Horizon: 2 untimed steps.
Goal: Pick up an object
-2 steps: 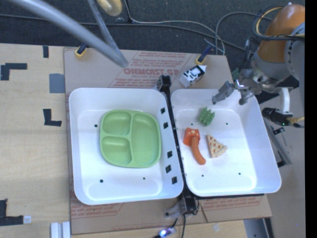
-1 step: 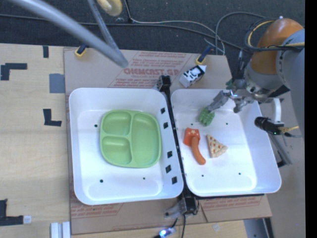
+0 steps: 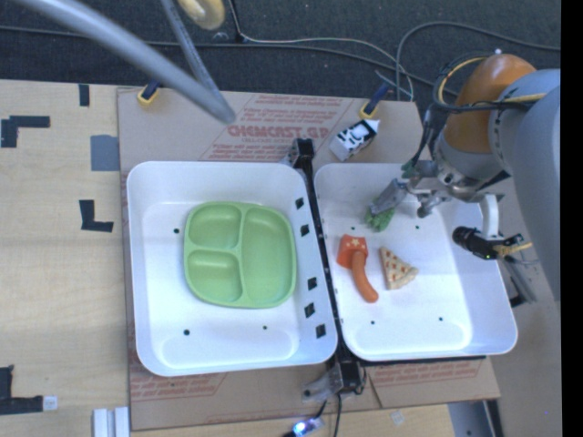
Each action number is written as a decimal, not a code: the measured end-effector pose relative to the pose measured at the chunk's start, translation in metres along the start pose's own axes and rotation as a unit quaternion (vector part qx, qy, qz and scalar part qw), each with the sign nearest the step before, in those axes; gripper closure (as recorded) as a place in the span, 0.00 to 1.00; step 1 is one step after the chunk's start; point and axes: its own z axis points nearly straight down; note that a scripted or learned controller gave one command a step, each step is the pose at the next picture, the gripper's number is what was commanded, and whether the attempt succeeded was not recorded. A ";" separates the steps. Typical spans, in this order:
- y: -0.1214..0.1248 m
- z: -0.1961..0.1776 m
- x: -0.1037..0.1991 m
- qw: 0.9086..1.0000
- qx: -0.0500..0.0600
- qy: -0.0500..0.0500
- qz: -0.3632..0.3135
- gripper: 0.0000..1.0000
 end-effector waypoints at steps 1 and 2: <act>0.001 0.026 0.001 1.000 -0.002 0.000 0.000 0.00; 0.001 0.014 0.001 1.000 -0.004 -0.002 -0.001 1.00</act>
